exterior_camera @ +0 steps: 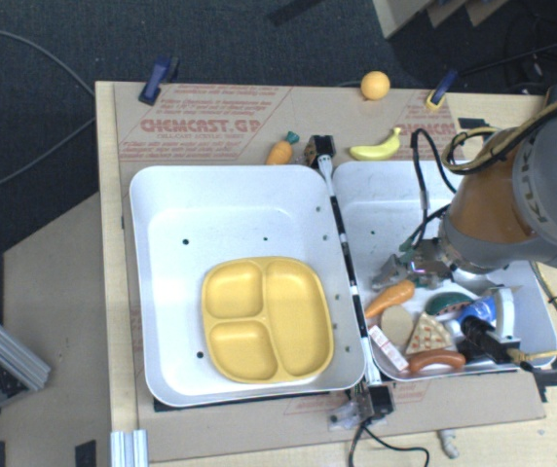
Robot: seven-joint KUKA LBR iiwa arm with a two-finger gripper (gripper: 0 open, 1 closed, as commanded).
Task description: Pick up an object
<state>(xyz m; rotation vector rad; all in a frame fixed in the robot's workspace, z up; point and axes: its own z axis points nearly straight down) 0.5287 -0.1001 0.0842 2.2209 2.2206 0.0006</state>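
A cardboard-topped bench [210, 125] is seen with two white bins. The left bin [162, 202] holds a yellow divided plate [267, 317]. The gripper [410, 266] is lowered into the right bin [376, 188], evidently for a pick, just above a toy carrot [390, 299] among crowded toy food; its grip cannot be judged

Robotics lab. Evidence: arm [512, 202] over bench [210, 125] surfaced with clamped board, two white bins [162, 212], toy food in one, loose cables [25, 56] on dark carpet [45, 8], aluminium framing [1, 343] at left.
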